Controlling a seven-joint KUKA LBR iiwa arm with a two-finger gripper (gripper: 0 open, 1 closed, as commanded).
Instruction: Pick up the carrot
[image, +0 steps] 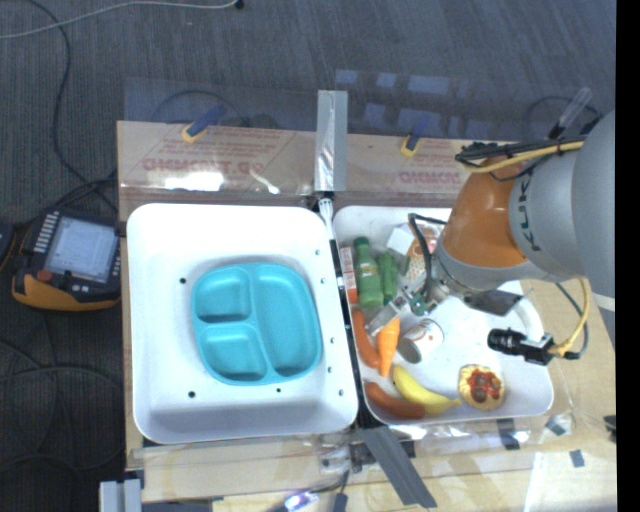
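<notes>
You are looking at a crowded right bin (535, 395): the green bottle (369, 277), banana (420, 390) and sausage (394, 401) are pressing in around the carrot (387, 340), while the arm (520, 215) is covering its upper right. The blue tray (255, 320) is taking up the middle of the left bin (160, 400).

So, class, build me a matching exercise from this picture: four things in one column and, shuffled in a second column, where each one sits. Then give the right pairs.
Things
1. blue tray
2. banana
3. carrot
4. green bottle

Places
A. near the front edge of the right bin
B. in the left bin
C. toward the back of the right bin, left side
D. by the gripper, mid right bin

Pairs: 1-B, 2-A, 3-D, 4-C
</notes>
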